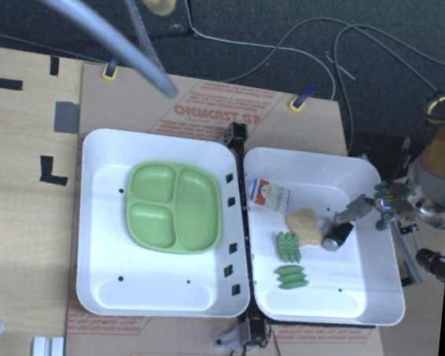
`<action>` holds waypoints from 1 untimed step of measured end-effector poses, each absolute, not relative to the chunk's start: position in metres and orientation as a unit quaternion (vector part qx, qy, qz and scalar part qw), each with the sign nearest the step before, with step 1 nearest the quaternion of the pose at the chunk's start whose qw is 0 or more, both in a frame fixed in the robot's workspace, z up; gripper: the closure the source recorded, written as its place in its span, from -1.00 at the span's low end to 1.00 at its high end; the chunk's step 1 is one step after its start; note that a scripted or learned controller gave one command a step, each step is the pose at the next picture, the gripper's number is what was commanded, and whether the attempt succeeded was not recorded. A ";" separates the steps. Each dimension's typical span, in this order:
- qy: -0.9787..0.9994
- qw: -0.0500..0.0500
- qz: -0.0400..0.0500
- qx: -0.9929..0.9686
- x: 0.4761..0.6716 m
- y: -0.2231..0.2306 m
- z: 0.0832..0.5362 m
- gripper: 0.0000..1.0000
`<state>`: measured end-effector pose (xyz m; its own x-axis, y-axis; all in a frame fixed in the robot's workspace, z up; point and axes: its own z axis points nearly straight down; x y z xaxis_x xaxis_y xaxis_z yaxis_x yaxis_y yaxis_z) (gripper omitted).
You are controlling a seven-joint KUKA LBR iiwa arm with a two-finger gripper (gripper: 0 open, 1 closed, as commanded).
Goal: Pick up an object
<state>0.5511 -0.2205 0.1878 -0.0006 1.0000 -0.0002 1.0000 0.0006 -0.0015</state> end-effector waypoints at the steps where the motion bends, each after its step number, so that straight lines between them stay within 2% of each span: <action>1: -0.707 0.003 0.002 -0.707 0.543 -0.217 0.126 -1.00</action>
<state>0.5428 -0.2174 0.1262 -0.0010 1.0000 0.0014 1.0000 0.0010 -0.0070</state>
